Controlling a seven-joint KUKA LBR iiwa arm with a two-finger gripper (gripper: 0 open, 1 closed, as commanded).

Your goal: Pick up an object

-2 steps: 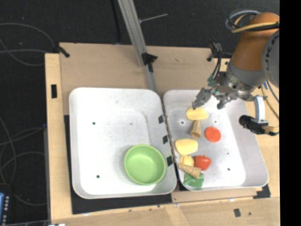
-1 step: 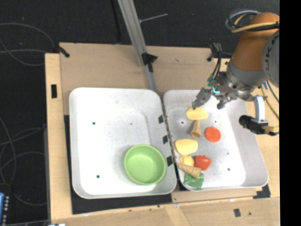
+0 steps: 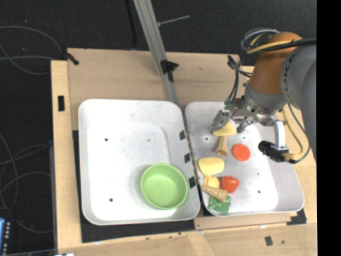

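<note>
My gripper point(image 3: 229, 124) hangs over the upper left part of the right bin point(image 3: 277, 196). A pale yellow wedge point(image 3: 226, 129) sits between its two dark fingers, and a tan cone point(image 3: 221, 148) points down from it. Below lie an orange-red round piece point(image 3: 241, 152), a yellow lump point(image 3: 211, 166), a red piece point(image 3: 229, 183), a small yellow piece point(image 3: 212, 182), and a second tan cone point(image 3: 217, 192) on a green scrap point(image 3: 221, 207).
The left bin point(image 3: 106, 143) holds a green bowl point(image 3: 164, 186) near its front right corner. A grey metal pole point(image 3: 154, 36) slants up from between the bins. The arm's black fitting point(image 3: 272, 149) hangs over the right bin's right side.
</note>
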